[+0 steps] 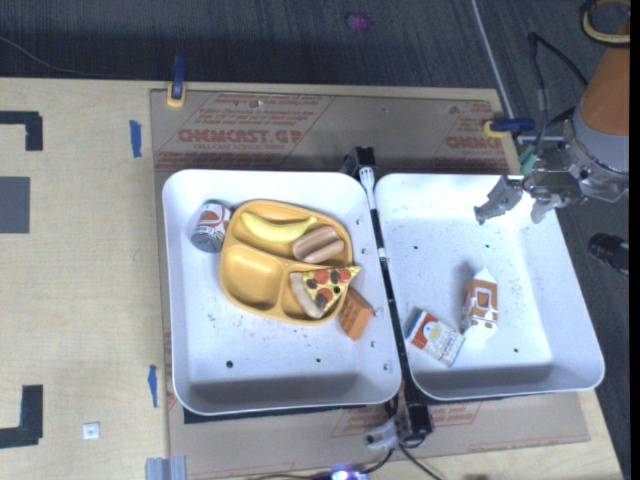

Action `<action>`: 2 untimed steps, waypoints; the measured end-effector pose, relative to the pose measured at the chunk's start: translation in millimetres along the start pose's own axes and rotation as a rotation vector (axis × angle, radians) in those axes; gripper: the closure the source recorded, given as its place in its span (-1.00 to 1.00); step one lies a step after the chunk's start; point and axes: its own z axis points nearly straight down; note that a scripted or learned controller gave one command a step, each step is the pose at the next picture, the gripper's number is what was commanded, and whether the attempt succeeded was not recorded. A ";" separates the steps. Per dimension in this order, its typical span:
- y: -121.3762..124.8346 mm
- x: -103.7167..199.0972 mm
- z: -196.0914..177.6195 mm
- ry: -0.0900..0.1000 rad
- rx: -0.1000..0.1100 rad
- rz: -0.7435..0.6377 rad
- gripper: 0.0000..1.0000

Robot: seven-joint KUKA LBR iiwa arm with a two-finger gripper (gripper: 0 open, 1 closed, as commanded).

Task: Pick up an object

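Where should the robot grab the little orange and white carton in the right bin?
Probably from straight above, closing across the narrow sides of the orange and white carton. It lies flat and apart from the small box beside it, with bare floor of the right bin around it.

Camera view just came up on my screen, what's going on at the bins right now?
The arm's gripper hangs over the far right corner of the right bin, holding nothing. Two small cartons lie near that bin's front, apart from the gripper. The left bin holds a yellow food tray, a can and an orange packet. No pick has happened yet.
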 end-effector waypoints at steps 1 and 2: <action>-13.5 -1.3 141.2 -0.001 0.000 0.001 -1.00; -69.6 19.8 170.4 -0.007 -0.020 0.000 -1.00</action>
